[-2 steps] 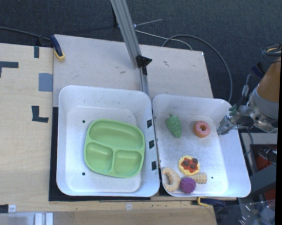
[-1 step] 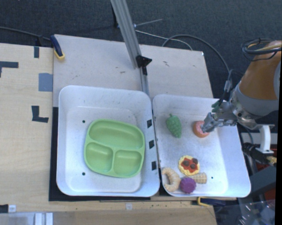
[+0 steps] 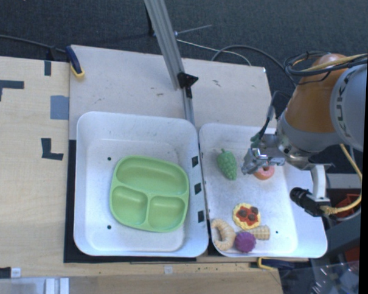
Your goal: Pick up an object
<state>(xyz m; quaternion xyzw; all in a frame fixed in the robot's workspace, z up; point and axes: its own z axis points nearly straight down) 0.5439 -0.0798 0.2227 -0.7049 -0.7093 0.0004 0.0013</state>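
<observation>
Nearest the camera, along the front wall of the right bin (image 3: 301,249), a small cluster of toy food is seen. A beige doughnut (image 3: 223,234) lies at the front left corner of that bin, and a purple ball (image 3: 245,241) rests just beside it. A yellow corn piece (image 3: 262,232) lies against the ball on the side away from the doughnut. A small pizza (image 3: 247,215) with red topping is placed just behind the ball.

In the left bin (image 3: 85,169), a green divided plate (image 3: 150,193) with three compartments is laid near the middle.

Farther back in the right bin, a green bumpy vegetable (image 3: 227,163) lies close to the wall shared with the left bin. Just beside it, toward the arm (image 3: 323,104), the gripper (image 3: 254,163) is held low over the floor of the right bin. A red and orange object (image 3: 265,172) is seen right against the gripper, partly hidden by it. Whether the fingers are open or closed cannot be told, nor whether the object is held.

Beyond the bins, on the pale surface (image 3: 126,80), a slanted metal pole (image 3: 167,42) is seen, and a blue and yellow clamp (image 3: 75,62) sits at the far left corner of the surface.
</observation>
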